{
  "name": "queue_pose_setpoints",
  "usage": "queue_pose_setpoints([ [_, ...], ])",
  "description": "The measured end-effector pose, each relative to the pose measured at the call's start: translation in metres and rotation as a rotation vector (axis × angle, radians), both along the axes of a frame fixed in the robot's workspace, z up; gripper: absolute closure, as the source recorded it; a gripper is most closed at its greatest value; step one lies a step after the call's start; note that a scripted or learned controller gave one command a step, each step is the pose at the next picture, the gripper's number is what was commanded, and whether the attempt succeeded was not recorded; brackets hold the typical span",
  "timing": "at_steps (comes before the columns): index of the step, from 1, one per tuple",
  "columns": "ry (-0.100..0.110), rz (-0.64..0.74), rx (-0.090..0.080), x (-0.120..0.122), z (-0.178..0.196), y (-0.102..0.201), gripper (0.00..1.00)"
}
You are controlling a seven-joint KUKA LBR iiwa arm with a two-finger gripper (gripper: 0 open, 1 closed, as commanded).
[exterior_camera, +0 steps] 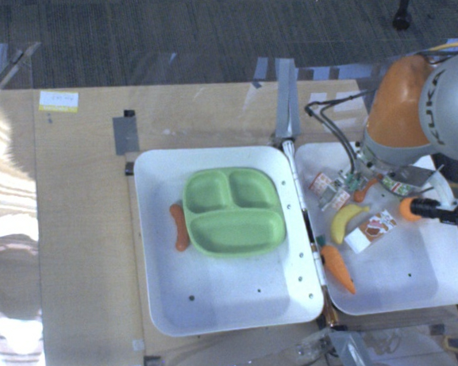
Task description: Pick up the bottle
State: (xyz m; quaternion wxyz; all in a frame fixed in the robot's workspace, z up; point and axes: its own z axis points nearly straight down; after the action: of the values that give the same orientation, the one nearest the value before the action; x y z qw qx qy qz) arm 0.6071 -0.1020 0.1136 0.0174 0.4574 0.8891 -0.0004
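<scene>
I can't tell the claw's (361, 176) state; arm (414, 114) hides it. Right bin (453, 282) clutter, banana (345, 220), carrot (338, 268), risks wrong grab

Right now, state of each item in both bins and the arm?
Green tray: flat in left bin, compartments bare.
Sausage: lying at the tray's left edge.
Banana: lying in right bin.
Carrot: lying by the right bin's left wall.
Arm: over the right bin.

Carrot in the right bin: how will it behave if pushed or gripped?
The carrot looks like smooth moulded plastic, so it is probably stiff, light and a bit slippery. Its round taper would likely make it roll in an arc.
</scene>
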Motion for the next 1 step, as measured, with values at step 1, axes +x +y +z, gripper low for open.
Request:
queue_pose_setpoints([
  [1, -0.008, 0.004, -0.001, 0.0028, 0.0113, 0.0017, 1.00],
])
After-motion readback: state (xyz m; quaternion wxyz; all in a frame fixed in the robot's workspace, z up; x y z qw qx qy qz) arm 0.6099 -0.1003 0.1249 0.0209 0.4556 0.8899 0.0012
